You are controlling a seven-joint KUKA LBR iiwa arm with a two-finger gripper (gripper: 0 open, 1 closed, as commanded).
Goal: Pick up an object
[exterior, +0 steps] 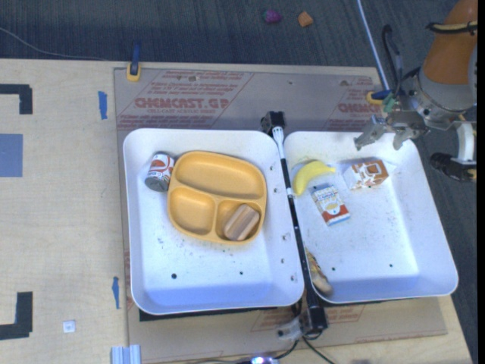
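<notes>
My gripper hangs over the back right corner of the right bin, open, with nothing between its fingers. Just in front of it lies a small brown-and-white box. Further left in the same bin are a yellow banana and a blue, white and red carton. The left bin holds a yellow divided plate with a tan bread-like piece in its near right compartment. A red-and-white can lies by the plate's left edge.
A brownish item sits at the right bin's near left corner, by the black clamp bar between the bins. Both bins rest on a brown board. Two small objects, pink and orange, lie on the dark floor behind.
</notes>
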